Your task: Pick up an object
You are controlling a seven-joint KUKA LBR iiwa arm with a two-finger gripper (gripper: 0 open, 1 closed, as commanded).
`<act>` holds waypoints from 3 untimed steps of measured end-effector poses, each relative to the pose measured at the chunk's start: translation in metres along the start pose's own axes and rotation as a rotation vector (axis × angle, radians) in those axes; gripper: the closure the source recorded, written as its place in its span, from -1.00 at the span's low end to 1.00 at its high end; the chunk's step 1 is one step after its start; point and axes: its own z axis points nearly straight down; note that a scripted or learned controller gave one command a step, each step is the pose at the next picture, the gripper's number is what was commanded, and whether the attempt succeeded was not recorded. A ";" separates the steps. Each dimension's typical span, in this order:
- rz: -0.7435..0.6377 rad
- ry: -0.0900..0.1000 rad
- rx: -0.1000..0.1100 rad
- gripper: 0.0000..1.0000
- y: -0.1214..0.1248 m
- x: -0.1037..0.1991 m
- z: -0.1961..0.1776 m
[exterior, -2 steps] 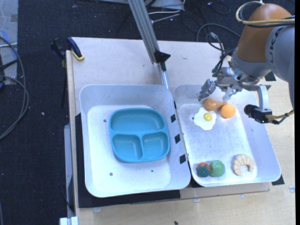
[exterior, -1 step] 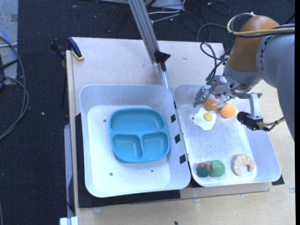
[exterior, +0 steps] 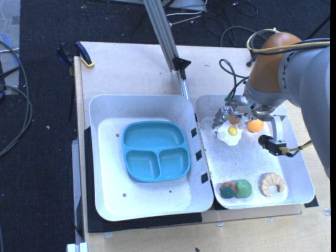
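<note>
In the camera view the gripper [exterior: 229, 115] hangs low over the far part of the right bin [exterior: 247, 185], and the relation the pick turns on is plain enough: the fried egg toy [exterior: 229, 135] lies just beside the gripper on the near side, almost under it, so a short shift toward the viewer and a drop would, in my judgement, set the gripper over it. The egg is roughly round and flat, with no real long axis to line up against (that may make it hard to pinch, being so thin). Whether the gripper is released or clenched I cannot tell; the metal parts are small and tangled with cable here, and nothing is seen held in it. A small orange ball [exterior: 255, 125] sits close to the gripper's right, toward the arm, just apart from the egg. Farther toward the viewer, well apart from the gripper, lie a croissant toy [exterior: 272, 184] and a green and red vegetable piece [exterior: 235, 189] at the bin's near edge. To the gripper's left, across the bins' shared edge, a blue divided plate [exterior: 156, 150] rests in the left bin [exterior: 105, 193]. The arm [exterior: 294, 67] reaches in from the right above the desk [exterior: 126, 67], its orange band over the wrist, which points steeply down into the bin.
</note>
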 end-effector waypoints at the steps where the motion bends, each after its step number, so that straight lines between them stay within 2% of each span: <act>1: 0.000 -0.004 -0.008 -1.00 0.002 -0.001 0.024; 2: 0.000 -0.007 -0.016 1.00 0.004 -0.002 0.010; 3: -0.001 0.000 -0.006 1.00 0.002 0.000 -0.032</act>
